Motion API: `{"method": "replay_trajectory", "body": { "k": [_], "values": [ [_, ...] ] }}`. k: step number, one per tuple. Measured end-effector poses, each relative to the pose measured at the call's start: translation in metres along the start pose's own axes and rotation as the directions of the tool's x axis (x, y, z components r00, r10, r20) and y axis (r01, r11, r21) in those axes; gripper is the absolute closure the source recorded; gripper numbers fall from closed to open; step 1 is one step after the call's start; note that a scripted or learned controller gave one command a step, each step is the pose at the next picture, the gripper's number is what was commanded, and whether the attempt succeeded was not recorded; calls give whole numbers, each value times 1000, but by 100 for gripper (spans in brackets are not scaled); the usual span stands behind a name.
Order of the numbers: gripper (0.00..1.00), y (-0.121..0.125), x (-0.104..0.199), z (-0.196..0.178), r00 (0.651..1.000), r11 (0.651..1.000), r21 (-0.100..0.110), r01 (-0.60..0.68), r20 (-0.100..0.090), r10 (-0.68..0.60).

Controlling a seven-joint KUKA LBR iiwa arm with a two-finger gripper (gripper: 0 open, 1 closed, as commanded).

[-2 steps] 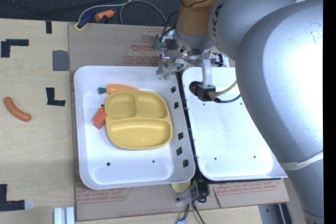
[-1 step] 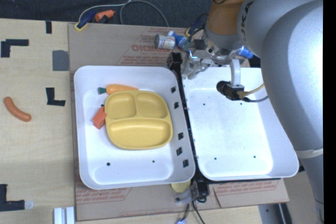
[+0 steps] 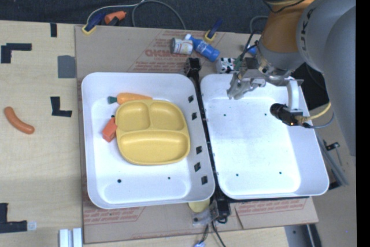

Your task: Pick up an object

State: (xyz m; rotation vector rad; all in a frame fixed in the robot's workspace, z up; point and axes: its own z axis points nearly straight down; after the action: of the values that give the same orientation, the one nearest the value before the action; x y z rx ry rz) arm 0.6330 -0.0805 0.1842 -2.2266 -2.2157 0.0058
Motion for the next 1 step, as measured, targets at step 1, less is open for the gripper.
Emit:
{"method": "replay_trajectory", "body": {
  "k": [1],
  "values": [
    [100, -49, 61, 0, 1000, 1000, 1, 8, -3, -8]
  ]
}}
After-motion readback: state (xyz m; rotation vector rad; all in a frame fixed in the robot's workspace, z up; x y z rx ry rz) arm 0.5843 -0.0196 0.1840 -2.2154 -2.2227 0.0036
